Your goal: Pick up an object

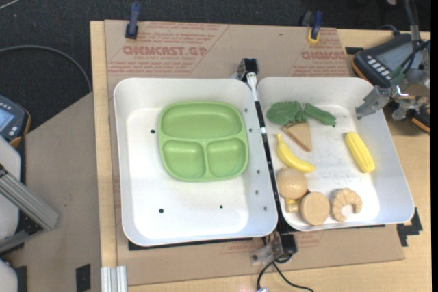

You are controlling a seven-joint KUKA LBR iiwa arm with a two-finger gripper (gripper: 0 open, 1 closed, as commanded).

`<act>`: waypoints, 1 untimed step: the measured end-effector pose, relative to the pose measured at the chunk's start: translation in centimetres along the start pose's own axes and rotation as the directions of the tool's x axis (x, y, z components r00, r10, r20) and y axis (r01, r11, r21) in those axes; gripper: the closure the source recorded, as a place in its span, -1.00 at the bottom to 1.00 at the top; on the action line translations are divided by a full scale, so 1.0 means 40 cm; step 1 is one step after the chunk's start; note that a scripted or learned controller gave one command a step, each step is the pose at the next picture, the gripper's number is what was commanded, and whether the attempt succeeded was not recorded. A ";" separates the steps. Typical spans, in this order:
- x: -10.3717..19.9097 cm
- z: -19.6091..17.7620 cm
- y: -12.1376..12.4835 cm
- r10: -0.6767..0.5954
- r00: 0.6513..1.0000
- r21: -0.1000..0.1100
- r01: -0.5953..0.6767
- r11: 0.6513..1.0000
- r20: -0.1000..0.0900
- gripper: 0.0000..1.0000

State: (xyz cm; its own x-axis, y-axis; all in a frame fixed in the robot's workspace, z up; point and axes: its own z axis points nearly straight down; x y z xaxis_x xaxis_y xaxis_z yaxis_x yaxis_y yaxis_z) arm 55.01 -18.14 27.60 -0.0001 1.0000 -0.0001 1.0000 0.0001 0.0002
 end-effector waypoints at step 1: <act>0.214 0.214 -0.189 -0.004 1.000 0.014 0.004 1.000 -0.007 -1.00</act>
State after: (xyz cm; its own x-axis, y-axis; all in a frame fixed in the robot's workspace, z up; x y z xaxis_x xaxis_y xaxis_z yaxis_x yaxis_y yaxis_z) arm 47.46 -9.58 19.05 -0.0043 1.0000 0.0070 0.9999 0.0044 -0.0142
